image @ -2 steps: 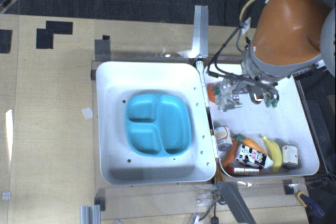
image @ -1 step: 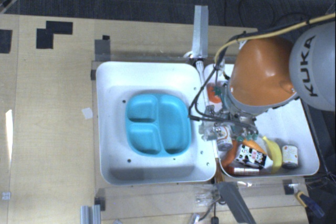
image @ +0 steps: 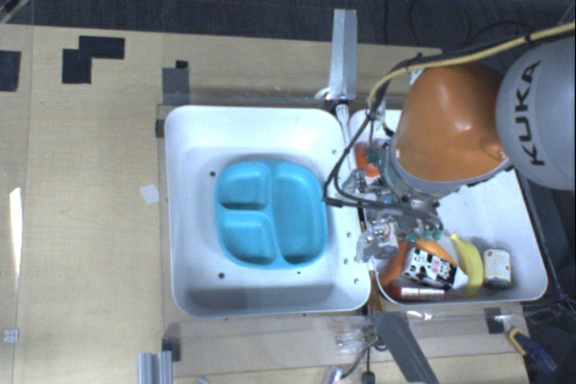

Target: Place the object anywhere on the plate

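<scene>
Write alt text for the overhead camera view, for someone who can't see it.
A grey KUKA arm with an orange band reaches down over the right bin, above a banana and other small items. In the left bin lies a blue three-compartment plate with nothing on it.

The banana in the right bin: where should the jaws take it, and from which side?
Probably at the middle of the banana, coming from straight above and closing across its narrow width. It lies flat and curved, between a black-and-white box and a small pale item, so side approaches look crowded.
</scene>
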Available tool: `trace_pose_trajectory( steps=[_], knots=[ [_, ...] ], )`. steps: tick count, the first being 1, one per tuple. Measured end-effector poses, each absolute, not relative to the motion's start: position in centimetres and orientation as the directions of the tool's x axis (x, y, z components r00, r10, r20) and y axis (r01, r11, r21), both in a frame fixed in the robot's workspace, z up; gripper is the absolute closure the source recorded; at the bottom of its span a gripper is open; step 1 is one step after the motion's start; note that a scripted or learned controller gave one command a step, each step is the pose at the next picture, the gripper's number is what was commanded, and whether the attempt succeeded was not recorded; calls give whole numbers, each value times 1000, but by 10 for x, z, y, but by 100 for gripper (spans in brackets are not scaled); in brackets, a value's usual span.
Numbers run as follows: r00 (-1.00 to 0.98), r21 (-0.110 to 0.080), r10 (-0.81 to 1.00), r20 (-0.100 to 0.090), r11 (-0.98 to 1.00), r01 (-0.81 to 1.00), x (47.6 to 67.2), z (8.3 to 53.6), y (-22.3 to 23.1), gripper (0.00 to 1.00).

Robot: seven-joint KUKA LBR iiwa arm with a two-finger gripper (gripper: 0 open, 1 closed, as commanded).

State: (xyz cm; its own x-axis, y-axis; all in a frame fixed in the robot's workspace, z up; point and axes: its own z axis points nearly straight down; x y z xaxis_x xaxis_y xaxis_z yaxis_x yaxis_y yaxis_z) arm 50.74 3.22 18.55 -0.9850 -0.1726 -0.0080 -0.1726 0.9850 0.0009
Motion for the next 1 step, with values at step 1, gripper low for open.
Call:
trace_pose_trajectory(
  steps=[1],
  knots=[
    [-966, 1, -259, -22, 966, -259, 500, 93, 145, 0]
  ],
)
